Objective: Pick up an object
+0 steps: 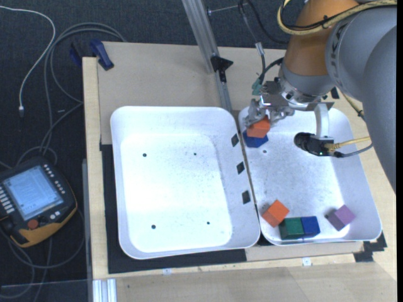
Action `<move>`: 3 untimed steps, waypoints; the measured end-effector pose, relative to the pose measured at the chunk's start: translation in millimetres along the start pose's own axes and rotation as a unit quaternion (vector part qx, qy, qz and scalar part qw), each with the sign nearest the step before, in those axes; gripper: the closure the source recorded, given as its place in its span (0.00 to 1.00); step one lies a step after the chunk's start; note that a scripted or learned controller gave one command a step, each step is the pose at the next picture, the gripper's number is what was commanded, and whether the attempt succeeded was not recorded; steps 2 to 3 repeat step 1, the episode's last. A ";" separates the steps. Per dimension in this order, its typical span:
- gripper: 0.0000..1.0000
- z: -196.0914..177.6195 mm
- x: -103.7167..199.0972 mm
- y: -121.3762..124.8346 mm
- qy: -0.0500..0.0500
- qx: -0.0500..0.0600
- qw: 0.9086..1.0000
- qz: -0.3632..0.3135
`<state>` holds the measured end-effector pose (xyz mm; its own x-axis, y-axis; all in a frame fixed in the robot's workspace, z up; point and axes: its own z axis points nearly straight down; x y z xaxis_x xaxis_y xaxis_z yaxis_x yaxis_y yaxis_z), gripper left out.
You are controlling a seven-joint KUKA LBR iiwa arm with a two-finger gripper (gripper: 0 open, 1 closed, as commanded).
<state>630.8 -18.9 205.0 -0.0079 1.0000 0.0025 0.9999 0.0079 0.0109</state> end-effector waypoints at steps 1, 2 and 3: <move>1.00 6.0 84.6 6.9 0.001 0.004 1.000 -0.001; 1.00 6.0 84.6 6.9 0.001 0.004 1.000 -0.001; 1.00 6.0 84.6 6.9 0.001 0.004 1.000 -0.001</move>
